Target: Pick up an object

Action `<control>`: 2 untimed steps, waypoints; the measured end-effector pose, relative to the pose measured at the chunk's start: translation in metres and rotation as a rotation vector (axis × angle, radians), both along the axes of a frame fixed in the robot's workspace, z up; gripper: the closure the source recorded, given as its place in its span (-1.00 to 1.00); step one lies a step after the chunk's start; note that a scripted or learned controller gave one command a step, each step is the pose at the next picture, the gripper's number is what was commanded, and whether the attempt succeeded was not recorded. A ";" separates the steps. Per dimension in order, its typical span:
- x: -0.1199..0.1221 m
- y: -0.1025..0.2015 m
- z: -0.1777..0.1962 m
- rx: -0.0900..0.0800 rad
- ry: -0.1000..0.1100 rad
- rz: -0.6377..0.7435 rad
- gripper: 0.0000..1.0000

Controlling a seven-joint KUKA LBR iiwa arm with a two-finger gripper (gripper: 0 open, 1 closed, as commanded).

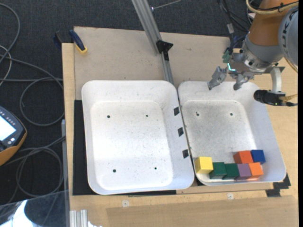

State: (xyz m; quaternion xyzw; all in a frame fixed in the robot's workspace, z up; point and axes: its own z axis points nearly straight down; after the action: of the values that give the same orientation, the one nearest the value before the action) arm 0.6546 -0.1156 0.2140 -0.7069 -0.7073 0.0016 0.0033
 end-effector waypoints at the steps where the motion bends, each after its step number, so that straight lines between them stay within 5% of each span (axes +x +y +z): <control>1: 0.001 0.000 0.003 -0.002 -0.004 0.001 -1.00; 2: -0.001 0.001 -0.061 -0.001 0.001 0.000 -1.00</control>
State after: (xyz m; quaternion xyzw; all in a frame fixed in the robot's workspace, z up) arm 0.6539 -0.1144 0.1534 -0.7070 -0.7073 0.0023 0.0031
